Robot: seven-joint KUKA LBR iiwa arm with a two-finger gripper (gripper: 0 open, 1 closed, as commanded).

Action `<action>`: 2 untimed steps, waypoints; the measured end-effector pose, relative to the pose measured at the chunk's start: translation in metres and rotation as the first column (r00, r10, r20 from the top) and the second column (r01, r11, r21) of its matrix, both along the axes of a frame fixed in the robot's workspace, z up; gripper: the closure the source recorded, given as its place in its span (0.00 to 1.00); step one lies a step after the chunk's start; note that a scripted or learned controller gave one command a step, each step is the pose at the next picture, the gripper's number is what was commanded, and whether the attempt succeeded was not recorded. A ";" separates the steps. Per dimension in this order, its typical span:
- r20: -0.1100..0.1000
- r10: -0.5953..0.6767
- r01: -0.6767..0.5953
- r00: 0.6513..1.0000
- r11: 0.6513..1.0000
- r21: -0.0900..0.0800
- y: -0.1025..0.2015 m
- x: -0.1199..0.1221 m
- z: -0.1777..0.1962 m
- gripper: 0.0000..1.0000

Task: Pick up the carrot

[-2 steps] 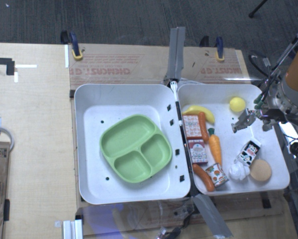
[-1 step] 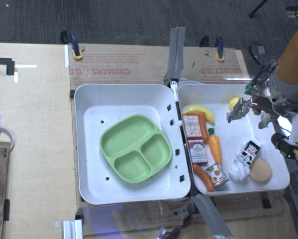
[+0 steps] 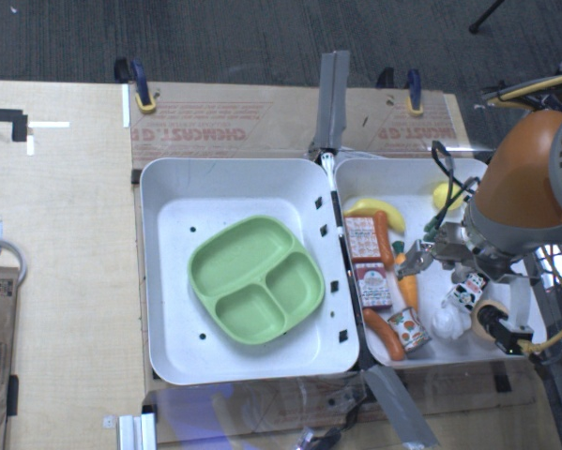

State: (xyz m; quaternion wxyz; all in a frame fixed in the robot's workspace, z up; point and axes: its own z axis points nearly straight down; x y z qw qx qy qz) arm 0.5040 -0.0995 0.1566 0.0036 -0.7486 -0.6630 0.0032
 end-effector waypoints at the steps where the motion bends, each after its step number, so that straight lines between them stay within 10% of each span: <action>1: 0.004 0.216 -0.216 0.976 0.976 0.002 -0.016 0.007 -0.068 0.00; 2: -0.001 0.213 -0.213 0.977 0.977 0.004 -0.017 0.007 -0.061 1.00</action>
